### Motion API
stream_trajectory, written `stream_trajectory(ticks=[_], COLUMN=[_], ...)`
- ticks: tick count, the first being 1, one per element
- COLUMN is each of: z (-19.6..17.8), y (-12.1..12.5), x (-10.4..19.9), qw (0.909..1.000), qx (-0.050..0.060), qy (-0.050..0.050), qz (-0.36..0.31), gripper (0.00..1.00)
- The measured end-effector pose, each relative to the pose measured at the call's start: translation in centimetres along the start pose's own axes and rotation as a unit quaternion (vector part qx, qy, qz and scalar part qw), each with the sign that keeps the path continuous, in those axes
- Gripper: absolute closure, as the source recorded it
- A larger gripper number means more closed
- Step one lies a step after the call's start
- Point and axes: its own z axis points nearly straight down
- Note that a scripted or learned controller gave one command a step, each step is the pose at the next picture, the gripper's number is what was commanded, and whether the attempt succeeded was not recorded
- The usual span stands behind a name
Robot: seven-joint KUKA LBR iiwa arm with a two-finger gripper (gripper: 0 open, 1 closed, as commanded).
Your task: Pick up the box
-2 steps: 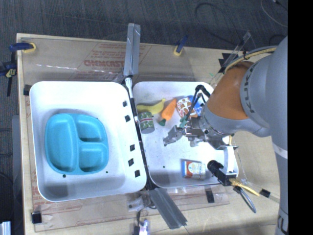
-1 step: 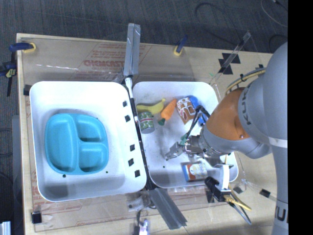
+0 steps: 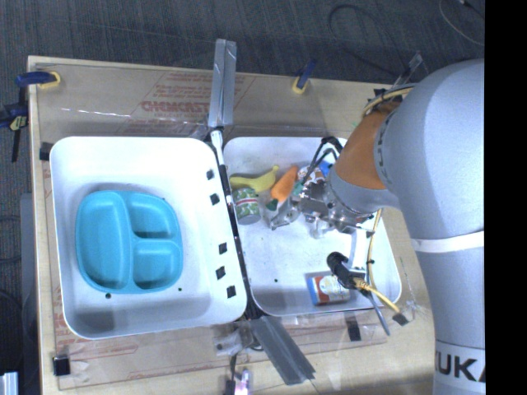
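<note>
blue tray (image 3: 128,239) in left bin (image 3: 74,159)

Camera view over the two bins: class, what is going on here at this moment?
A grey arm reaches in from the right over the right bin. Its gripper is low among a small pile: a banana, an orange item and a can. The box lies apart near the bin's front edge, not held. The left bin holds a blue divided tray.
</note>
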Motion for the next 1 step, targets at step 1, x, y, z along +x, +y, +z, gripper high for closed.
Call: stream_trajectory(ticks=[1], z=[-6.54], y=[-6.89], x=[-3.77], qw=[0.9995], qx=[0.000], qy=[0.000], qz=[-0.031], gripper=[0.00])
